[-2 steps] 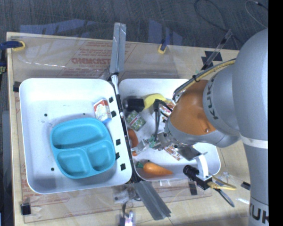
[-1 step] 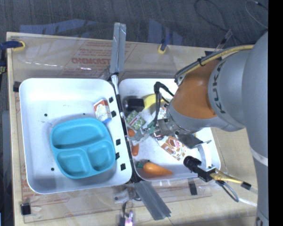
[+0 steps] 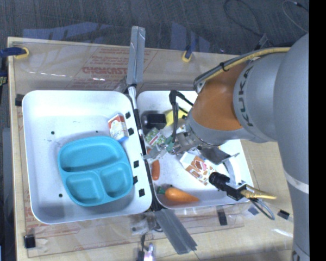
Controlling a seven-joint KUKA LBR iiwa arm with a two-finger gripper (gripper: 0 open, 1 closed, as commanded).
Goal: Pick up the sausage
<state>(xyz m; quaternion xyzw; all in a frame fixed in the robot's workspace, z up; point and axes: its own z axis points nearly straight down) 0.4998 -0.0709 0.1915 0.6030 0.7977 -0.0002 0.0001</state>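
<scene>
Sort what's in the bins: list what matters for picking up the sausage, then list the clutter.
Matters for the job:
sausage
tool
right bin

Clutter:
carrot
blue divided plate
small carton
snack packet
left bin

The end effector is low in the right bin, just above the small red sausage. A carrot lies near. The left bin has a blue tray.

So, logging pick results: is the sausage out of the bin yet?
No. The sausage lies on the right bin floor by its left wall, above the carrot.
</scene>
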